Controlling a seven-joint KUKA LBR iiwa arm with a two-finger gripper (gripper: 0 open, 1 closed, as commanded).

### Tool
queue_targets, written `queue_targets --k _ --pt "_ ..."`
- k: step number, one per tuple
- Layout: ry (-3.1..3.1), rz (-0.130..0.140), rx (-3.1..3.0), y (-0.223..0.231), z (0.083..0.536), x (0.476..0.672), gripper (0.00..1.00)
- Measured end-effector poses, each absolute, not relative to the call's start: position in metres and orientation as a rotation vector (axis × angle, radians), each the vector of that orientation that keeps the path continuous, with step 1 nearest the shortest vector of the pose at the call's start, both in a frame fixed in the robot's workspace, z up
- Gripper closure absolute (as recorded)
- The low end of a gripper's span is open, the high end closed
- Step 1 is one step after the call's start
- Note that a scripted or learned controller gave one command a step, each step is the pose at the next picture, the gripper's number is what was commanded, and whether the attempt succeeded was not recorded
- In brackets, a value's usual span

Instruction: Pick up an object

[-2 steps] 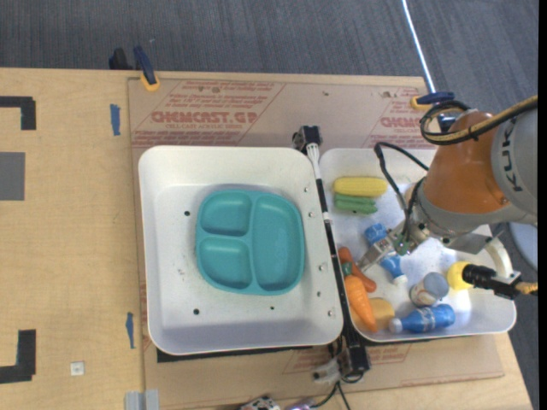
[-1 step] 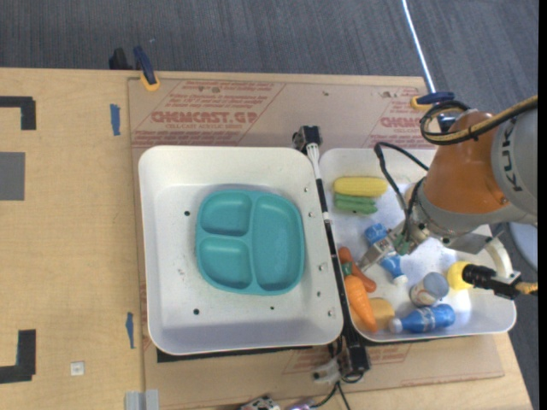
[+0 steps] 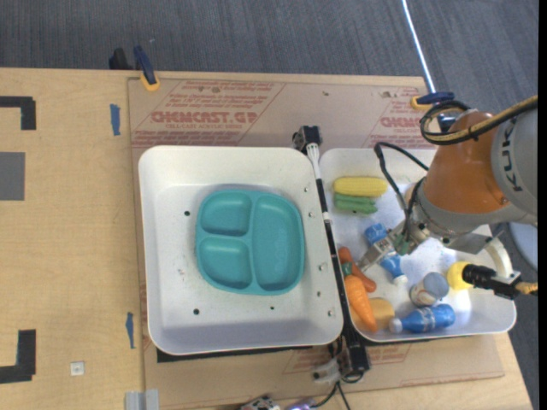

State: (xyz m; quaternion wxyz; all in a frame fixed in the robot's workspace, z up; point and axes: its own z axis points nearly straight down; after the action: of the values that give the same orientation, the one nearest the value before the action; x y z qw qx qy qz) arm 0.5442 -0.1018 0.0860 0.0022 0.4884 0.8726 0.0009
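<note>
Right bin (image 3: 500, 314): landmark; holds loose toys heaped for picking.
Jaws (image 3: 382, 250): low inside the right bin, near its middle, slightly parted around a small blue piece (image 3: 374, 232); whether they grip it I cannot tell.
Yellow-and-green item (image 3: 357, 191): at the bin's far end.
Carrot (image 3: 359, 301): along the bin's left wall, near end.
Blue bottle (image 3: 427, 318): near edge of the bin.
Teal divided plate (image 3: 250, 239): in the left bin (image 3: 162, 229), beside the right bin, likely a drop spot.
</note>
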Motion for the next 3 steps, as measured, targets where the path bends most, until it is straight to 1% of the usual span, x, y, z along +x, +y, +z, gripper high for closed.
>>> queue_targets --k 3 --pt "2.738 0.003 1.532 -0.1018 0.086 0.5442 0.0"
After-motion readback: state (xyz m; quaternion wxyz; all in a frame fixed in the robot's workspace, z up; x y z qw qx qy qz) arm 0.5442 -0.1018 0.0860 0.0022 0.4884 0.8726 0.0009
